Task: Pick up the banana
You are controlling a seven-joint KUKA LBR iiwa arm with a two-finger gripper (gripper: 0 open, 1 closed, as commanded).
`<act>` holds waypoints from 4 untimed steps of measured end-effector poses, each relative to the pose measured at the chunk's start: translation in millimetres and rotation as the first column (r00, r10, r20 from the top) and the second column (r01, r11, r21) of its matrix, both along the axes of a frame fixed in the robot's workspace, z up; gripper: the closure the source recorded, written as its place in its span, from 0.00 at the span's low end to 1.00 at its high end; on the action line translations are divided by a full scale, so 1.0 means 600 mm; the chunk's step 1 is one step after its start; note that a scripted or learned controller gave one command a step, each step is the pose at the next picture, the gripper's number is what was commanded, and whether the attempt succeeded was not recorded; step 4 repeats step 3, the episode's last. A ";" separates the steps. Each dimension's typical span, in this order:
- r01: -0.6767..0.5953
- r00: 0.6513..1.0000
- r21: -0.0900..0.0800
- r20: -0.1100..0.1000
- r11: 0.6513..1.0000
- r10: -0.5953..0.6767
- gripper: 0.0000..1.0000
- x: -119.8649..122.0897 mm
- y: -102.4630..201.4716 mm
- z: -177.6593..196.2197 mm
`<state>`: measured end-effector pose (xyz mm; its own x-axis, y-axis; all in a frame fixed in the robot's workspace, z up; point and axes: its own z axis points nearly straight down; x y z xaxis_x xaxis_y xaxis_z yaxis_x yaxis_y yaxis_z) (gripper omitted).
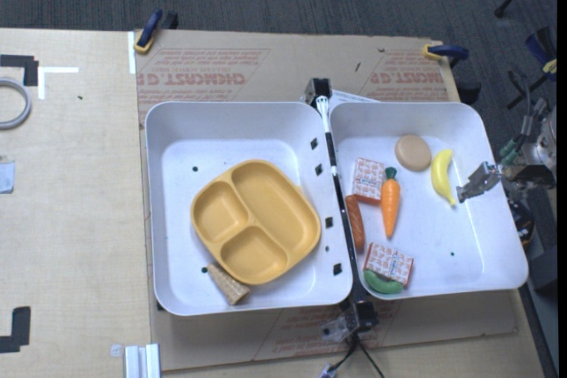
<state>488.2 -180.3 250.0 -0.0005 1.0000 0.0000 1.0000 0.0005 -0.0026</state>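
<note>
Since the carrot (390,201) and round bun (413,152) lie near the banana (442,175) in the right bin (461,266), a skewed approach risks nudging them. Gripper (475,182) sits just beside the banana's right edge; finger spacing cannot be told.

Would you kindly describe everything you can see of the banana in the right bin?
The banana is small, bright yellow and smooth, plastic-looking, gently curved. It lies flat on the floor of the right bin, running roughly top to bottom in the view, toward the bin's right side. A round tan piece sits close to its upper left. The gripper is right beside its lower end; contact cannot be told.
</note>
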 end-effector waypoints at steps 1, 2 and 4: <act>0.059 0.998 0.011 -0.005 0.998 -0.059 0.00 0.073 -0.061 -0.241; -0.115 0.993 -0.001 0.004 0.993 0.115 0.00 0.154 -0.032 -0.262; -0.114 0.994 -0.002 0.005 0.994 0.114 1.00 0.155 -0.033 -0.246</act>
